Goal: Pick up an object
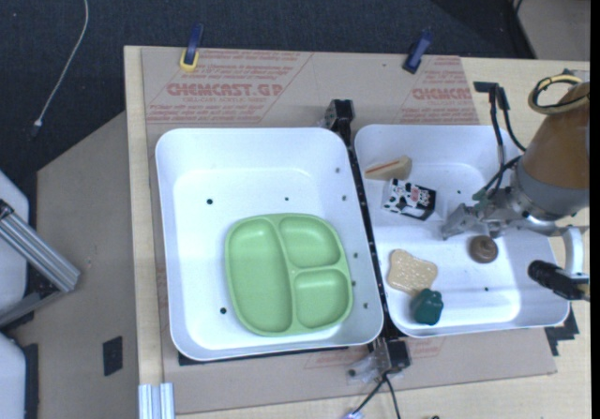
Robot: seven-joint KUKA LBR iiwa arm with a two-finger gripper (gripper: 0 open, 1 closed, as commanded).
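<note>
The right bin point(487, 312) holds several small things. A tan wedge point(389, 167) lies at its back left, with a black-and-white patterned piece point(410, 199) just in front of it. A tan cracker-like slice point(412, 270) and a dark green lump point(427, 306) lie at the front left. A small brown round piece point(484, 249) rests on the bin floor near the middle right. My gripper point(476, 222) hangs over the middle of this bin, directly behind and above the brown piece. Nothing shows between its fingers.
The left bin point(187, 173) holds a light green divided plate point(287, 272). A black clamp point(339, 113) sits between the bins at the back. The arm's orange band point(561, 147) and cables point(502, 131) stand over the right bin's right side.
</note>
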